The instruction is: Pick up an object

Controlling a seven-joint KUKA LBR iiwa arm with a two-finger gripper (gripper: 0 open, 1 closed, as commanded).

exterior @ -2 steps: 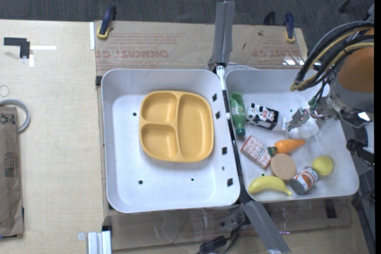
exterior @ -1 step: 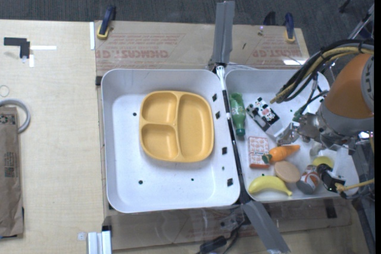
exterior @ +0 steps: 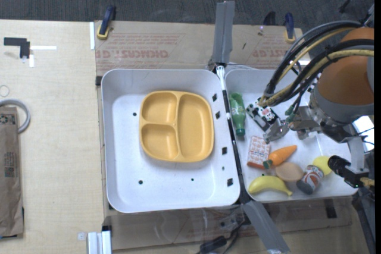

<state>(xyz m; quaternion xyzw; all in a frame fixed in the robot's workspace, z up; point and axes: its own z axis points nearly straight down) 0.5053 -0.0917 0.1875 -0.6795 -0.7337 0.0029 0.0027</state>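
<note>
The left bin point(exterior: 119, 146) holds one thing: a yellow tray point(exterior: 177, 126) with three compartments, lying flat near the bin's middle, nothing in any of the compartments. The white floor around it is bare apart from a few small dark marks.

The right bin point(exterior: 253, 75) lies just beside it, the two rims touching along a shared edge. Nearest that edge a green bottle point(exterior: 237, 113) lies on its side, running front to back. Below it, a small red-and-white packet point(exterior: 258, 151) lies flat. To the right of the packet an orange carrot point(exterior: 282, 154) lies at a slant, its thick end touching or just beside the packet. Below the carrot a banana point(exterior: 269, 186) lies along the front wall, and a tan, egg-like thing point(exterior: 289, 172) sits just beside it, between banana and carrot. Further right a small can point(exterior: 311, 178) lies tilted, with a yellow lemon-like thing point(exterior: 322, 164) just behind it.

The gripper point(exterior: 275, 126) is low over the right bin, above the carrot and right of the bottle, with black hoses arching up to the arm point(exterior: 345, 83). Whether its fingers are parted or closed cannot be told from here, and nothing can be seen held between them.
</note>
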